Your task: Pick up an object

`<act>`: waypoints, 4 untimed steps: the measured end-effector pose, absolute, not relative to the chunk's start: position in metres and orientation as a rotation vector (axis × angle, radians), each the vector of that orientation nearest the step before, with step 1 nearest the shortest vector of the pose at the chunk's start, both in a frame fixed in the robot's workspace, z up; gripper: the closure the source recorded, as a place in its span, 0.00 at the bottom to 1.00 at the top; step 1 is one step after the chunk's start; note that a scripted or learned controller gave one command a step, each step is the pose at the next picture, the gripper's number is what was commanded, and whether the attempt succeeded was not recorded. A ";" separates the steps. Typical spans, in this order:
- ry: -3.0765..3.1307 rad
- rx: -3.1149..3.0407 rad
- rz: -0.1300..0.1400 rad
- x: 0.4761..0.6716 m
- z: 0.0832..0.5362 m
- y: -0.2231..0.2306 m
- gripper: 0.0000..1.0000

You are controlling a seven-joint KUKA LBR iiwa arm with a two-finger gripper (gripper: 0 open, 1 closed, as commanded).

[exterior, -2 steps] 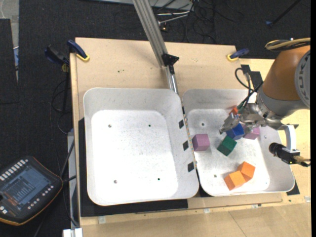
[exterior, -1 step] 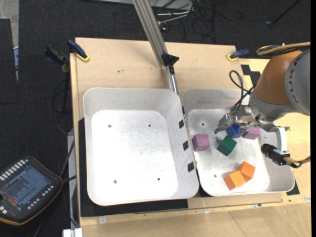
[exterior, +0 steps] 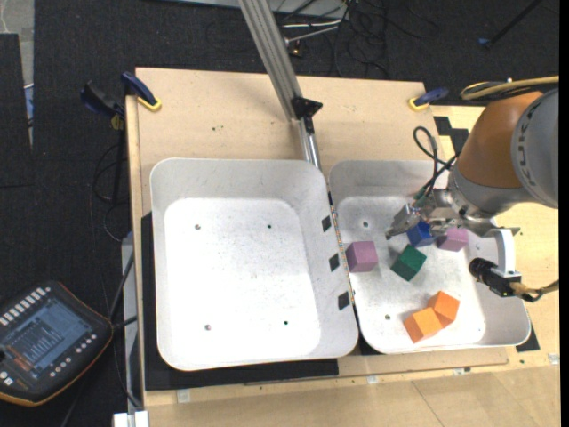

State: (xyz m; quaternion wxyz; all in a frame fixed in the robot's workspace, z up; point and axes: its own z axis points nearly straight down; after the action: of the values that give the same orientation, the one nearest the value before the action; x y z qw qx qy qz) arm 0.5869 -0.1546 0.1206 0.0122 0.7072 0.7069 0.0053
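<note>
Reaching Into the Right Bin, Jaws Hard to Read

Leaning in from the right, the grey arm [exterior: 516,154] with its orange band has its gripper [exterior: 416,221] low over the right bin [exterior: 373,189], near that bin's middle. From where I stand I cannot tell whether the jaws are spread or pressed together; the metal parts at the tip blur into each other and into a small blue block [exterior: 420,234] that sits right under them. Whether that blue block is pinched or merely lying beneath the tip, I cannot say.

All the loose pieces lie in the right bin. A green block [exterior: 410,262] rests just below the gripper, tilted on its corner. To its left sits a purple block [exterior: 361,256], close to the wall shared with the neighbouring bin. A paler purple block [exterior: 453,238] lies just to the right of the gripper, partly tucked beneath the wrist. Nearer the front edge, two orange blocks [exterior: 433,316] touch one another, one slightly higher and to the right.

The left bin [exterior: 169,185] sits alongside, its rim meeting the right one. Both rest on the wooden bench [exterior: 231,114]. A handheld control pendant [exterior: 44,336] lies on the floor at far left.
</note>
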 end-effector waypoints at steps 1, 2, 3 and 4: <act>2.203 2.203 0.020 0.588 0.130 -0.154 1.00; 2.216 2.219 0.004 0.583 0.181 -0.162 1.00; 2.219 2.214 0.005 0.584 0.235 -0.163 1.00; 2.228 2.213 0.004 0.587 0.242 -0.112 1.00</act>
State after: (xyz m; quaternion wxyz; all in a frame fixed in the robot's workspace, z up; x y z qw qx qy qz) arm 0.5871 -0.1121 0.2424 0.0005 0.7047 0.7095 0.0014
